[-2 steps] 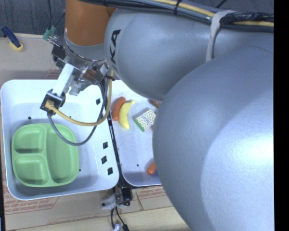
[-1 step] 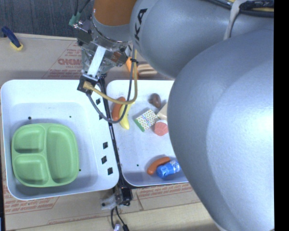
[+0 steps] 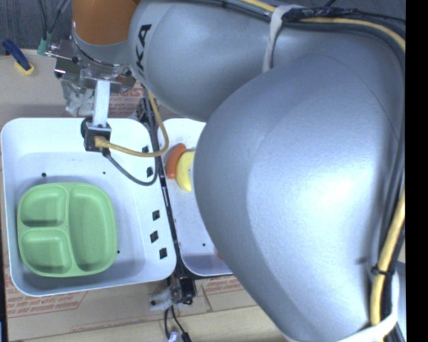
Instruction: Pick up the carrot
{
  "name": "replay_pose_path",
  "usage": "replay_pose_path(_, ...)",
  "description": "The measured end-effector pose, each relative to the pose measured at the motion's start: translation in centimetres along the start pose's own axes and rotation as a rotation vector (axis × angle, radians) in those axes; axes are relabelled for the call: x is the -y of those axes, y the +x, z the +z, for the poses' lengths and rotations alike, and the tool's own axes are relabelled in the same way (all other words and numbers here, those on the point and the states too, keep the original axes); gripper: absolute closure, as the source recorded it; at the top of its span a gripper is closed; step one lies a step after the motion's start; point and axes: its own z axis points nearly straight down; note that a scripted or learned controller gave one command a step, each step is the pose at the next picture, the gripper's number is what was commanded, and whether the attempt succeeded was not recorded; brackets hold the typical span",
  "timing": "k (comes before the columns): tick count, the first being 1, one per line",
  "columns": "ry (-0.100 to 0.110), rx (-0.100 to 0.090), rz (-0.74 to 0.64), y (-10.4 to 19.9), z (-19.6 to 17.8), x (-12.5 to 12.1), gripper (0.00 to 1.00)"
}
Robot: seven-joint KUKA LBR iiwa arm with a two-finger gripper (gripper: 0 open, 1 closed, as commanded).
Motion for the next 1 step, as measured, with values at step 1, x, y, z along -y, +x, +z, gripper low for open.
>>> replay_pose_path(1,0.000,0.001,0.372,-0.19,-0.60,0.51,1.00)
